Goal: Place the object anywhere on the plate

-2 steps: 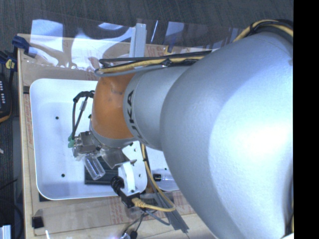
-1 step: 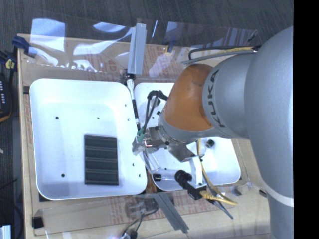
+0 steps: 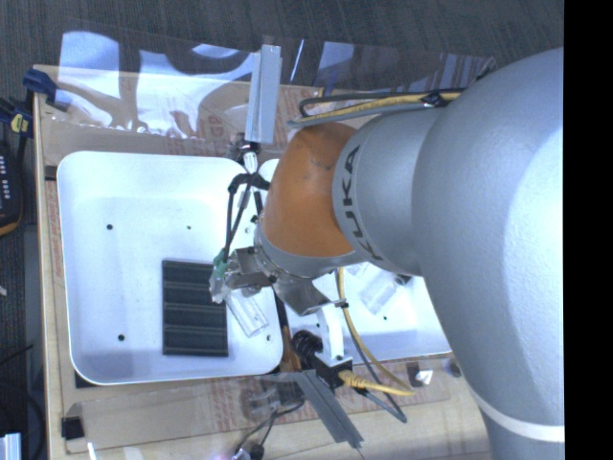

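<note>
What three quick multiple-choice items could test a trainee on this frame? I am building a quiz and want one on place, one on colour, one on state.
1. Where does the dark ribbed block lie?
A. left bin
B. bench edge
C. on the arm

2. What colour is the band above the wrist?
A. blue
B. orange
C. green

3. How does the block lie?
A. flat on the bin floor
B. leaning on the bin wall
C. lifted in the air

Answers: 1 A, it sits inside the left bin; 2 B, the band is orange; 3 A, it lies flat.
</note>
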`<state>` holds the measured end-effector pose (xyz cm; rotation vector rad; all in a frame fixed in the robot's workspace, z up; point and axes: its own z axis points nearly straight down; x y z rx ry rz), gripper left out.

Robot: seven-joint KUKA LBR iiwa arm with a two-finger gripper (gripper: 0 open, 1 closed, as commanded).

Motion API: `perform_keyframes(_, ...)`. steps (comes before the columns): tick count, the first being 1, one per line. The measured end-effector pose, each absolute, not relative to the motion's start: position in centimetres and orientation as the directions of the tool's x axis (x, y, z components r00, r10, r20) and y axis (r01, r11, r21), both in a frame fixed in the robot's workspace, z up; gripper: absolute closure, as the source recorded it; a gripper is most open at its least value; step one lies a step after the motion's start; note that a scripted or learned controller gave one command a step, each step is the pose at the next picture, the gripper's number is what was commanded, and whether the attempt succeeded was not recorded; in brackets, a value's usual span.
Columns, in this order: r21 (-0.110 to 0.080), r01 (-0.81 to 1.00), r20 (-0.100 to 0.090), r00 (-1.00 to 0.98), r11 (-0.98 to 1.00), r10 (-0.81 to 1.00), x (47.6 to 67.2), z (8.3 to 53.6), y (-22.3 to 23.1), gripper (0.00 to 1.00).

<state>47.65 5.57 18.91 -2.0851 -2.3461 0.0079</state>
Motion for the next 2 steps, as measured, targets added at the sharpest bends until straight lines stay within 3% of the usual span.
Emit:
perform_keyframes(1,0.002,0.917,0.0,-0.399,0.399,0.917,47.8,9.2,12.9,1.0)
perform_keyframes(2,-0.001,0.817,0.002,-0.577,0.577,0.817,52.1,9.1,14.4,1.0)
